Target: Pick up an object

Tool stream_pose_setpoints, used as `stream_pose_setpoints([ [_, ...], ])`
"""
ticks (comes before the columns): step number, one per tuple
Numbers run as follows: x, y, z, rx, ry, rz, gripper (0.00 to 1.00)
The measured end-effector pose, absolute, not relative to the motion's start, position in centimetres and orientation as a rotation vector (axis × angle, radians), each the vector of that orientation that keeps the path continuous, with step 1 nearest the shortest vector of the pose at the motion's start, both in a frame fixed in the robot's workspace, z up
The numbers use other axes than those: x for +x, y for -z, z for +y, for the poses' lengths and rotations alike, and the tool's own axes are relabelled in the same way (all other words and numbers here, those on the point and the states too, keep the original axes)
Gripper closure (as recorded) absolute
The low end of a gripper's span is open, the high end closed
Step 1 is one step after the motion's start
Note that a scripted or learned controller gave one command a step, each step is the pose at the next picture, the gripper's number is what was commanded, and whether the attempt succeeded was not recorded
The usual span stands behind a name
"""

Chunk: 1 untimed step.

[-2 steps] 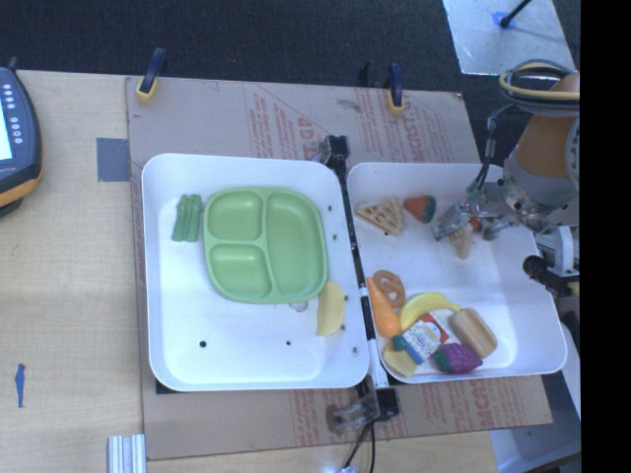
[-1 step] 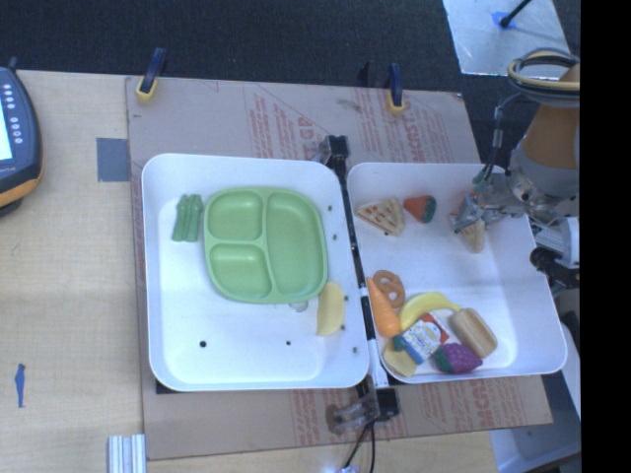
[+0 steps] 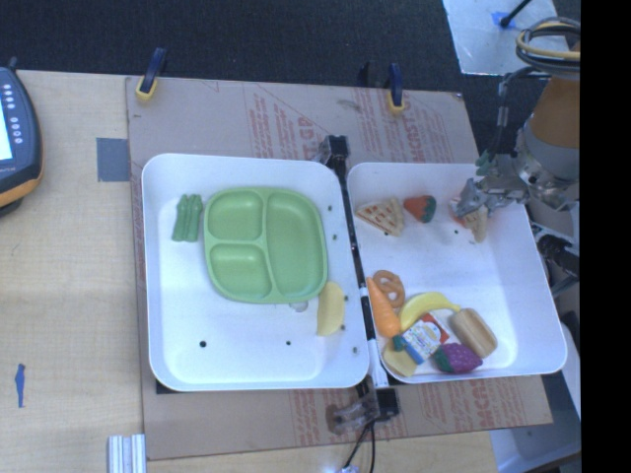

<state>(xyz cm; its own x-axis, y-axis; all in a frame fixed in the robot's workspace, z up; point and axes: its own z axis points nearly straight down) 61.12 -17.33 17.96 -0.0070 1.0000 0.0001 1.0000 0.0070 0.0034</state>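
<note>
My gripper [image 3: 474, 208] hangs low over the far right part of the right bin [image 3: 513, 264]. A small tan and red piece [image 3: 477, 227] shows just under its tip, and I cannot tell whether the piece is held. To its left lie a strawberry [image 3: 421, 207] and a tan sandwich wedge [image 3: 383, 216]. At the bin's near end sit a pretzel [image 3: 386, 286], a carrot [image 3: 385, 313], a banana [image 3: 426, 308], a hot dog [image 3: 473, 331], a small carton [image 3: 422, 340] and purple grapes [image 3: 456, 359].
The left bin [image 3: 168, 264] holds a green divided plate [image 3: 266, 244], green beans [image 3: 186, 217] at its left and a yellow slice [image 3: 330, 308] by the right wall. A black divider clip [image 3: 336, 149] sits between the bins. A teach pendant [image 3: 15, 136] lies at far left.
</note>
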Motion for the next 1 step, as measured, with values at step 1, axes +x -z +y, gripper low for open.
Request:
stream_pose_setpoints([
  [1, 61.71, -22.63, -5.53, 2.206, -0.006, 2.238, 1.0],
])
